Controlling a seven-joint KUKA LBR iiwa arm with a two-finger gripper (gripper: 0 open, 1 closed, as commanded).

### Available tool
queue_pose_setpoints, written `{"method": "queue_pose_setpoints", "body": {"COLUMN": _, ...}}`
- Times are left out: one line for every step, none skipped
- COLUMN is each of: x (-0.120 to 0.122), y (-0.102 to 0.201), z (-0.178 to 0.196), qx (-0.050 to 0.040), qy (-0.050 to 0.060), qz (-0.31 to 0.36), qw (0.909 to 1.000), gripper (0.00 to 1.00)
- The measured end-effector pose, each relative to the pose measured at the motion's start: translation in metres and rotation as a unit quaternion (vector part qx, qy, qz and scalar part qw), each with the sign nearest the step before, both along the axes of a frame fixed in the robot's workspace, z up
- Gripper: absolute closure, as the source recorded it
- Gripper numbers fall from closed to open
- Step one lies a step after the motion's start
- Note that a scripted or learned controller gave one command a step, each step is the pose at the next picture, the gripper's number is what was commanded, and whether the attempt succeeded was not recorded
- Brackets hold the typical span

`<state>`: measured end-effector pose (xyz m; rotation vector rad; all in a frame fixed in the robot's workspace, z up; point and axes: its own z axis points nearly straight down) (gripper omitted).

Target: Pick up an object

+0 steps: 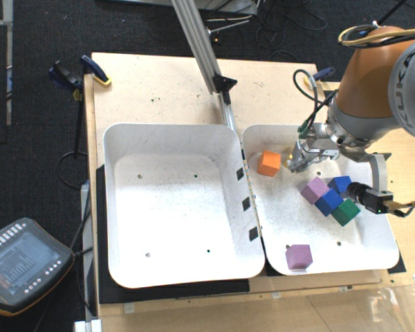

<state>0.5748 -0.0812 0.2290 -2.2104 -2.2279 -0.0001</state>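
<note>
In the right bin (373, 251) lie an orange cube (268, 163), a lilac cube (313, 189), two blue cubes (328, 202) (341, 185), a green cube (346, 213) and a purple cube (299, 256) near the front. My gripper (299, 162) hangs low over the bin's back part, just right of the orange cube and above the lilac one. Nothing shows between its fingers.
The left bin (124, 144) stands beside the right one, a metal rail (194, 33) slanting down to their shared wall. Clamps (76, 75) sit at the bench's back left corner. A grey pendant (21, 265) rests off the bench at the lower left.
</note>
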Motion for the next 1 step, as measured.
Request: {"method": "queue_pose_setpoints", "body": {"x": -0.0085, "y": 0.0468, "z": 0.0082, "qx": -0.0001, "qy": -0.001, "qz": 0.0, "qw": 1.0, "gripper": 1.0}}
